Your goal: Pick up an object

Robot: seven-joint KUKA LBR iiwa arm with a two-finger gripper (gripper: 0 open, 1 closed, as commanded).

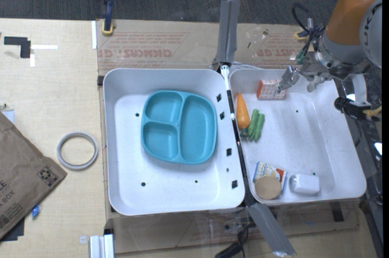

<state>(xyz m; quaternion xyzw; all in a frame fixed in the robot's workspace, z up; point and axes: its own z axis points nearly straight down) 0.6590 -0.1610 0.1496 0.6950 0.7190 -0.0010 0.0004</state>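
Right now I'm in the approach: the gripper hovers at the right bin's far edge, just beside a small orange-and-white box; I can't tell its fingers' state. Next I'd judge a descent squarely over the box, which lies flat.

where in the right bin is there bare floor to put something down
The widest bare patch in the right bin lies mid-floor, bordered by the carrot and green vegetable on the left, the small box at the far side and the white block and round biscuit at the near edge. Those edges are crowded, and the gripper hangs over the far corner.
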